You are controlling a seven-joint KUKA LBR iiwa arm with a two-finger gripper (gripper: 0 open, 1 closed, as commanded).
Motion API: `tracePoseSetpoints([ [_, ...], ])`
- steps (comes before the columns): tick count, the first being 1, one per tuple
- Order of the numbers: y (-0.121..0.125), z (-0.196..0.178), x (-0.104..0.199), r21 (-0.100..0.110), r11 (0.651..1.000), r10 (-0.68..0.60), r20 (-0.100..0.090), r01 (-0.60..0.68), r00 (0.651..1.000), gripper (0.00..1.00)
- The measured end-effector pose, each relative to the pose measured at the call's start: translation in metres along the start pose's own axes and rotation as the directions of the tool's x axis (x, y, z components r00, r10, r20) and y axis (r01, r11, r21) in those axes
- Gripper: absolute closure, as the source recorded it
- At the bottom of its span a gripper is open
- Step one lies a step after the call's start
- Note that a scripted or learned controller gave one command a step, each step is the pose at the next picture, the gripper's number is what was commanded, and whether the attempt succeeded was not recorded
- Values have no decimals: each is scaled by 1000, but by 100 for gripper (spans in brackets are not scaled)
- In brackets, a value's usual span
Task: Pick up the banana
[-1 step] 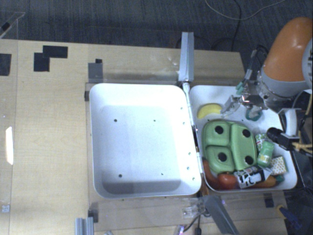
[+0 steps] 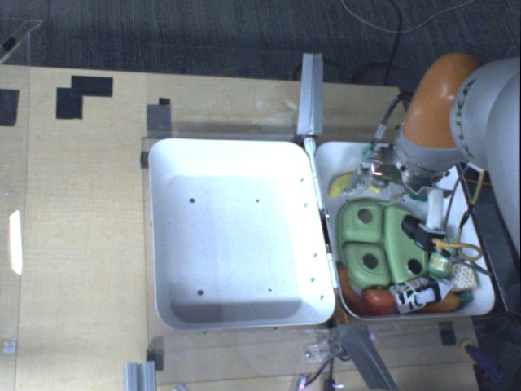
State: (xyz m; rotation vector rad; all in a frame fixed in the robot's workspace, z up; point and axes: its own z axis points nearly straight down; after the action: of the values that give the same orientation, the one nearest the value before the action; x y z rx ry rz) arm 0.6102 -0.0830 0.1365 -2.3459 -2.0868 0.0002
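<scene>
While the gripper (image 2: 373,173) hangs low in the right bin (image 2: 487,298), just above the green tray (image 2: 376,239), the banana (image 2: 342,186) lies beside that tray's far left corner, touching the gripper; I cannot tell whether it is gripped.

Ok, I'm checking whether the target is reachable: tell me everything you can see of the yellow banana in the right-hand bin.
Only a small part of the yellow banana shows: a smooth, curved yellow patch near the far left corner of the right white bin, close beside the bin's left wall. The green moulded plastic tray lies just in front of it and seems to meet its near edge. The arm's metal two-finger gripper sits directly to its right and covers the rest of it, so its length, ends and exact pose cannot be judged.
</scene>
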Motion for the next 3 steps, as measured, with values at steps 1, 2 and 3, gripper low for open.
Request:
tracePoseSetpoints([
  [1, 55, 50, -4, -7, 996, 91, 0, -91, 996, 0],
  [2, 52, 50, -34, -7, 962, 274, 0, -274, 962, 0],
  [3, 18, 49, 4, -8, 972, 235, -3, -235, 972, 0],
])
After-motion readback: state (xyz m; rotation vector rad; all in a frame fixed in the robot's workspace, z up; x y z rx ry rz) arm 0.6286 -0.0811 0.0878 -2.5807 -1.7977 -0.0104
